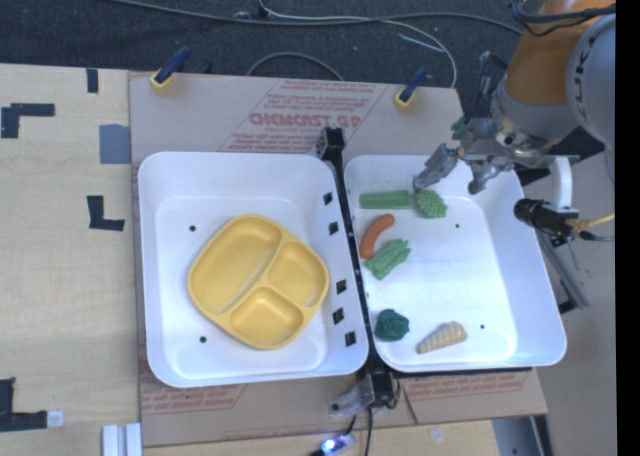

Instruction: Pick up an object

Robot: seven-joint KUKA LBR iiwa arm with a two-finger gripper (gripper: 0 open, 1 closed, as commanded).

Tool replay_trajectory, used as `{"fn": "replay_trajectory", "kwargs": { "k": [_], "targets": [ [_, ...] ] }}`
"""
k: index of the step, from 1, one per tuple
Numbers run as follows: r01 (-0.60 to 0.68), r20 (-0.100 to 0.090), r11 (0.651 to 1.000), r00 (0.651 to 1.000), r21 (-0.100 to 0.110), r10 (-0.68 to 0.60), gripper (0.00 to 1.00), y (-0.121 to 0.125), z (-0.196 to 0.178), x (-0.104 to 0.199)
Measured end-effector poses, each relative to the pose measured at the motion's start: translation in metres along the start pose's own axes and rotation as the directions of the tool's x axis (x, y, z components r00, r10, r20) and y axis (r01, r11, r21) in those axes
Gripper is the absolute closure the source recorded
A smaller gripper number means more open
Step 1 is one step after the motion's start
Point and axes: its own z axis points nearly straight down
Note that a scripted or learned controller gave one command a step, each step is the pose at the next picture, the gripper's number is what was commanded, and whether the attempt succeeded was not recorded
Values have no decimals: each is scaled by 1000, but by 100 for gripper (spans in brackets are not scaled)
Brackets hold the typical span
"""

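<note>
**Mia:** Looking at the end effector [455, 168] first, I see its two fingers spread apart over the back of the right bin [525, 289]. Nothing sits between them.

**Ben:** What is closest to it?

**Mia:** A toy broccoli [431, 205], lying just under the left finger, next to a flat green stick [385, 200]. I can't tell if the finger touches the broccoli.

**Ben:** Would it be hard to lift?

**Mia:** I think not. It looks like light plastic play food, hard and a bit smooth. The bumpy top may give the fingers something to hold. I would pinch it across that bumpy head, not the thin stalk.

**Ben:** What else is in that bin?

**Mia:** A little orange sausage [376, 234] and a green pea pod [388, 258], touching each other near the left wall. They are close together, so the fingers could bump both. Nearer the front are a dark green leafy lump [391, 324] and a pale ice cream cone [441, 337], well apart from the rest.

**Ben:** And the other bin?

**Mia:** The left bin [160, 244] holds a yellow plate with three parts [258, 280]. Both bins sit on brown cardboard [290, 116] on the worktop [60, 244].
</note>
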Motion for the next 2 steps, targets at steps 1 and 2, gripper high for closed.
{"fn": "replay_trajectory", "kwargs": {
  "k": [1, 2],
  "targets": [
    [3, 2, 1000, 1000, -12, -3, 0, 3, -7, 0],
    [2, 2, 1000, 1000, -7, -2, 0, -1, 57, 0]
  ]
}}
